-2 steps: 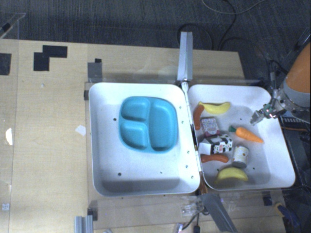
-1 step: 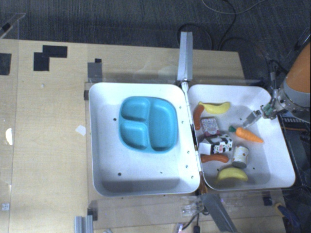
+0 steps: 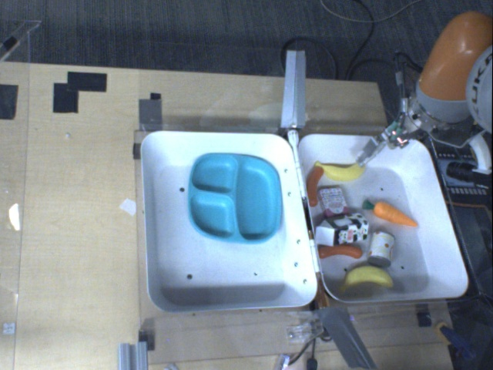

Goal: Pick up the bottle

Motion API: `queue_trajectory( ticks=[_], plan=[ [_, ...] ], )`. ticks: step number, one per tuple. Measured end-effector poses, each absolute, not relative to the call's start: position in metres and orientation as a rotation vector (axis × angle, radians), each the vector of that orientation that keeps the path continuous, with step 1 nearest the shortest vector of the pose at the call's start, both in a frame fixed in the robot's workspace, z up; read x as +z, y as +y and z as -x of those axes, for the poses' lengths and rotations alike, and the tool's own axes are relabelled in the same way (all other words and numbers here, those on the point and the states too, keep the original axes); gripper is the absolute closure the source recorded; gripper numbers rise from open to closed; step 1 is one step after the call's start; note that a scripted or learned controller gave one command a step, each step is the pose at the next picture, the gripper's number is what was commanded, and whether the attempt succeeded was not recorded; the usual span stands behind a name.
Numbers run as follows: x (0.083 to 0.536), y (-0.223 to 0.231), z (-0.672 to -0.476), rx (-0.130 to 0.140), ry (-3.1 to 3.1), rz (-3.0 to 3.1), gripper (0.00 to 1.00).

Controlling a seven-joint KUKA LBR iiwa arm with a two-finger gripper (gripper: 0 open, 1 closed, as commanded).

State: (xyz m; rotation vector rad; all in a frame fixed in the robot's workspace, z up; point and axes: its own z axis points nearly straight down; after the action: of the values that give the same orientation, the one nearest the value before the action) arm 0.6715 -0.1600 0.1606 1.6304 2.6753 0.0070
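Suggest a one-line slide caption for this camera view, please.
KUKA arm's gripper poised above a banana in the cluttered right bin; blue tray in the left bin.

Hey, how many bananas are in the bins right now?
2. One banana lies at the far end of the right bin, near the tool. The other banana lies at the near end. Clutter between might hide more.

The arm (image 3: 462,60) is cut off by the right edge; its gripper (image 3: 370,154) looks blurred
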Motion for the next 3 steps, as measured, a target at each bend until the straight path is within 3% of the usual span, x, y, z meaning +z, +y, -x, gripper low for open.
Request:
queue_trajectory(
  ticks=[1,2,3],
  plan=[
    [0.108,-0.126,-0.673,0.005,2.598,-1.743,0.0],
    [0.211,-0.136,-0.671,0.006,2.752,-1.492,0.0],
    [0.133,-0.093,-0.671,0.006,2.762,-1.483,0.0]
  ],
)
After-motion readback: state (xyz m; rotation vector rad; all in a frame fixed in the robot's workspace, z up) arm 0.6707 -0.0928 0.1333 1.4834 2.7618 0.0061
